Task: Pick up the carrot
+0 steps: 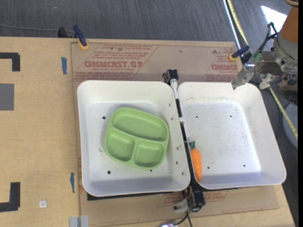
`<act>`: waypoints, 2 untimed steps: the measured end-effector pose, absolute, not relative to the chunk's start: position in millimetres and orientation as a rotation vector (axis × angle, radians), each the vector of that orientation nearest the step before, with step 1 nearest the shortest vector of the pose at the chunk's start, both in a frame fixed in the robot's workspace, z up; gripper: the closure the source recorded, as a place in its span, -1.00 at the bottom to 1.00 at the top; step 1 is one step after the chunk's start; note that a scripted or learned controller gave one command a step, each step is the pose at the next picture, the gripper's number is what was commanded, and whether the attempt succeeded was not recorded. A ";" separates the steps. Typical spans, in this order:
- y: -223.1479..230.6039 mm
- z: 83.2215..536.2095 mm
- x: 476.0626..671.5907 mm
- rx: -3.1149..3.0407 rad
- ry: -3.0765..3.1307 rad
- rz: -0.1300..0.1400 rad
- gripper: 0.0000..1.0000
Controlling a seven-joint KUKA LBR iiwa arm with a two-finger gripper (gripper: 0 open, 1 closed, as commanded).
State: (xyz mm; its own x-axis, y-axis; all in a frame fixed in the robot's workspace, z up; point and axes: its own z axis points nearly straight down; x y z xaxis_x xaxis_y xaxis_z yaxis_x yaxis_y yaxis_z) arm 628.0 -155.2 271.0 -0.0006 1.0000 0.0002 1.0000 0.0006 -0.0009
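Observation:
The carrot [196, 162] is small and orange with a green top. It lies in the right bin [265, 169], pressed against the near left corner beside the divider. My gripper [247, 74] hangs at the right bin's far right corner, well away from the carrot and above the rim. Its metal fingers point down and left; nothing shows between them.
The left bin [90, 126] holds a green divided plate [137, 137] with three compartments. A black clamp [170, 75] sits at the far end of the seam between the bins. Yellow clips [83, 42] pin the cardboard sheet under the bins.

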 end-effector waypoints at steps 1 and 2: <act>-118.8 255.5 593.0 -2.218 -2.223 0.001 -1.00; -54.2 232.8 522.3 -2.218 -2.222 0.001 -1.00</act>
